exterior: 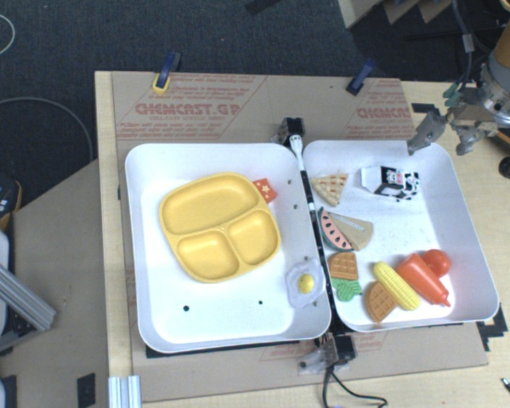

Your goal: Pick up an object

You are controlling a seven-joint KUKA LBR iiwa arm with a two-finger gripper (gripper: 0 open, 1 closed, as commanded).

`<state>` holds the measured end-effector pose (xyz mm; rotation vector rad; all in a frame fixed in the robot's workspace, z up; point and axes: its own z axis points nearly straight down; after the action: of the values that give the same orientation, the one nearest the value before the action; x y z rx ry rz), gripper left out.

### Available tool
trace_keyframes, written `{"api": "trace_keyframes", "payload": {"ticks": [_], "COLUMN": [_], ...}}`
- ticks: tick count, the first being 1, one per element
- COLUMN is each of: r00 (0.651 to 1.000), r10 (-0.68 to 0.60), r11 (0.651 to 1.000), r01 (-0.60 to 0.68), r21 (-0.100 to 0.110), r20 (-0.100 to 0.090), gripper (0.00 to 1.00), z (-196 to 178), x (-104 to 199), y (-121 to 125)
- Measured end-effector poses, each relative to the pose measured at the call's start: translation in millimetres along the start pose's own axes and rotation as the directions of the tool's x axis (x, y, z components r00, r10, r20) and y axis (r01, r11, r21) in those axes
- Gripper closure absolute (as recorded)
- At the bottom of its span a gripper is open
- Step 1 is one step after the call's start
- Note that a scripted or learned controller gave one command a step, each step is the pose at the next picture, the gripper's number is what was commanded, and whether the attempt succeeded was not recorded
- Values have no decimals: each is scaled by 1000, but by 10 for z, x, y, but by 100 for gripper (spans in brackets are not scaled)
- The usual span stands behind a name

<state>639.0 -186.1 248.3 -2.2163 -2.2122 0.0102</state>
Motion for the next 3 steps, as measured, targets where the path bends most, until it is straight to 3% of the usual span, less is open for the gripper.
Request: {"api": "trace_keyframes", "payload": {"ticks": [1,3], "r00": [1000,1000], "r10": [-2,-2], "r11": [1000,1000], "r01": [2,2], "r21": [-11,-6], "r20": [2,1], "gripper": [0,0], "z": [-65,876], "x": [2,-65], "y": [22,-17]}}
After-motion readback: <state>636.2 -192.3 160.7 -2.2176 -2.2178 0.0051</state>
